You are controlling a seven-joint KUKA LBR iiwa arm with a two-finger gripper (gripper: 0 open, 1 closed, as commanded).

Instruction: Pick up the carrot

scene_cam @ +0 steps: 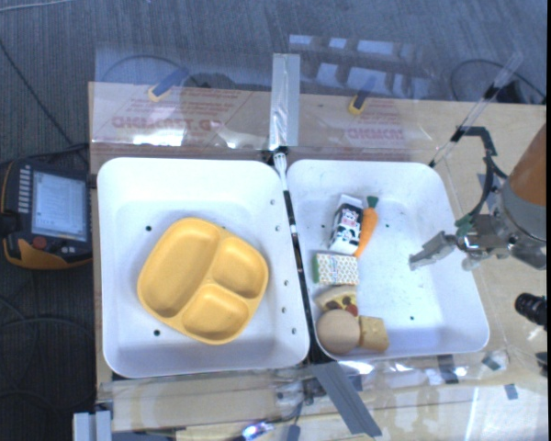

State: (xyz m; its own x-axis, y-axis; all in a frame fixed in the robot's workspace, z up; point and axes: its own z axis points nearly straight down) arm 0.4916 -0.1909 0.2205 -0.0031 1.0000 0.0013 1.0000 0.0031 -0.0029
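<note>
1. The carrot lies in the right bin, in its left half toward the far side, its green top pointing to the far wall and its orange body slanting down toward the near left.
2. The gripper hangs over the right part of the same bin, to the right of the carrot and a little nearer; bare white bin floor lies between them, and nothing is held.
3. Whether its fingers are spread or pressed together cannot be told: a single grey tip shows, pointing left.
4. A small white carton with a dark cow print lies just beside the carrot on its left, seemingly touching it along its length.
5. Nearer than both sits a green-checked cracker packet, close to the carrot's tip.
6. Nearer still, by the bin's near-left corner, lie a flat brown-and-yellow item, a round tan ball and a tan block, clustered together.
7. The left bin holds a yellow divided plate, well apart from the carrot.
</note>
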